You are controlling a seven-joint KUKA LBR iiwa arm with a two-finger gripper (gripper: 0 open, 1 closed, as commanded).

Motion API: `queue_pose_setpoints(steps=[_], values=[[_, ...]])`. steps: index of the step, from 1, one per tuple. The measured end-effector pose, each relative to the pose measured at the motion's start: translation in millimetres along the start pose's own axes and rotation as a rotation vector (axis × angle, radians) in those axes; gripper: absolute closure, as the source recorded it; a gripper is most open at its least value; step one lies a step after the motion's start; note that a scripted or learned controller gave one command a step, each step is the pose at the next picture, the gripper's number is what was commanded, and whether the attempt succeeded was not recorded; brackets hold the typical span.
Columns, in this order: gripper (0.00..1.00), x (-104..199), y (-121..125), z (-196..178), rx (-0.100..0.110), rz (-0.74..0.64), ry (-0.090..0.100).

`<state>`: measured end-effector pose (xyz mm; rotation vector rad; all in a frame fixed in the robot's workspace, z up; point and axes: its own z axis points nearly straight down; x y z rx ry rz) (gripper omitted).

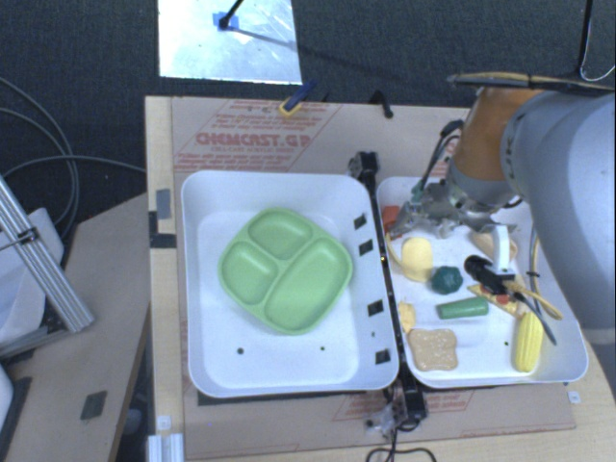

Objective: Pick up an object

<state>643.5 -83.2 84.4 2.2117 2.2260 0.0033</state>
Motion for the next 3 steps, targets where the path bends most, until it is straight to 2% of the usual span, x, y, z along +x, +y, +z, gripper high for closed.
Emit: queue_pose_setpoints(steps=[1, 2, 3], values=[[0.00, -19.2, 20.1, 1.2, 0.035, -0.003, 0.002], [0.00, -7.2, -45.6, 0.1, 0.009, 0.007, 0.003], [1.00, -7.6, -41.2, -11.3, 0.000, 0.005, 0.001]])
